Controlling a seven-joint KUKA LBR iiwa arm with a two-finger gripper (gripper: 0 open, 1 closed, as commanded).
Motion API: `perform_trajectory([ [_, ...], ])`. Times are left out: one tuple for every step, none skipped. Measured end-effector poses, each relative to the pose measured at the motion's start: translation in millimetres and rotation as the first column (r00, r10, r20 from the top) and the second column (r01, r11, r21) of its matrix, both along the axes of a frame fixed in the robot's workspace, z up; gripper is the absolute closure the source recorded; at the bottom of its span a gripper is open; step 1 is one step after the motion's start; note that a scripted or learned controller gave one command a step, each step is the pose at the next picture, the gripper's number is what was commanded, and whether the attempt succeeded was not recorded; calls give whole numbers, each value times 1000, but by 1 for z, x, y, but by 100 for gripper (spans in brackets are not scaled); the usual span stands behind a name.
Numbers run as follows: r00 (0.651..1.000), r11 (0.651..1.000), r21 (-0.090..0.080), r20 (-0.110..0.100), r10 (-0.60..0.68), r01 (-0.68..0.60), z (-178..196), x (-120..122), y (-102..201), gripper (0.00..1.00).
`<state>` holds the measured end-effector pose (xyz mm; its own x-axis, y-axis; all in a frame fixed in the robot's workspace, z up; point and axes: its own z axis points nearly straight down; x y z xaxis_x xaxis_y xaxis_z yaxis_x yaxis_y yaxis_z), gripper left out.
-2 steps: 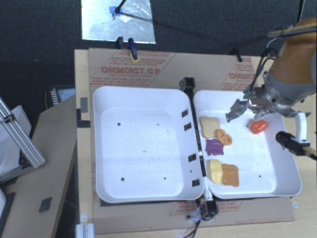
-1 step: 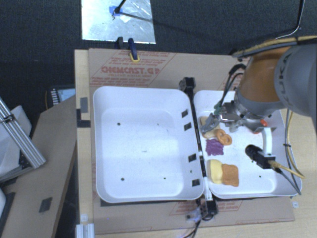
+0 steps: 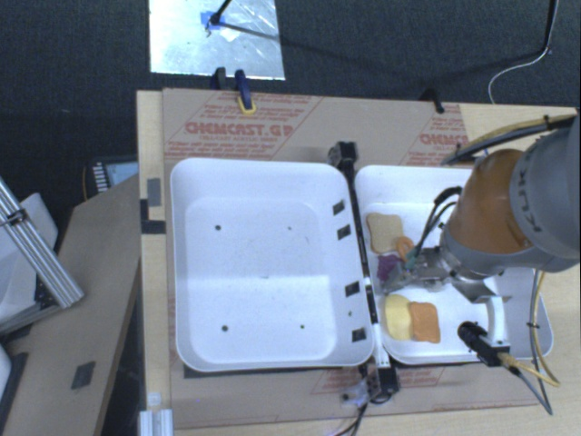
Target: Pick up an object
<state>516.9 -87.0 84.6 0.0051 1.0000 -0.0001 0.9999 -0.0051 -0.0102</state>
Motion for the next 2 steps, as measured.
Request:
perform_trajectory([
  [1000, 1000, -1, 23, 12, -12, 106, 41, 22, 0],
  [1000, 1000, 4, 15, 18, -18, 100, 83, 109, 0],
])
